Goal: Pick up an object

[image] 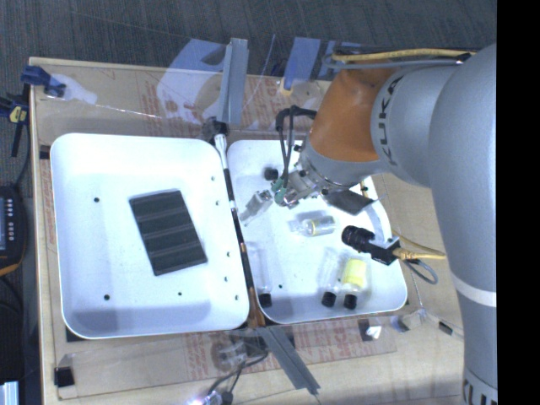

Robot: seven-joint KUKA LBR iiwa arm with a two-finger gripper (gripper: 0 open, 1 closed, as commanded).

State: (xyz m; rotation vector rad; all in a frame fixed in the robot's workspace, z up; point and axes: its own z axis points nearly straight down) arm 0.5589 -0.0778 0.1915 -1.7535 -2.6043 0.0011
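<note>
Two bins sit side by side on the surface, their inner rims touching. The left bin holds a ribbed slab, lying flat and slantwise near its middle. In the right bin, a small vial lies near the centre. Right of centre toward the near rim lies a tube, with a pair of caps just before it.

Dark slab in left bin — arm over right bin.
</note>
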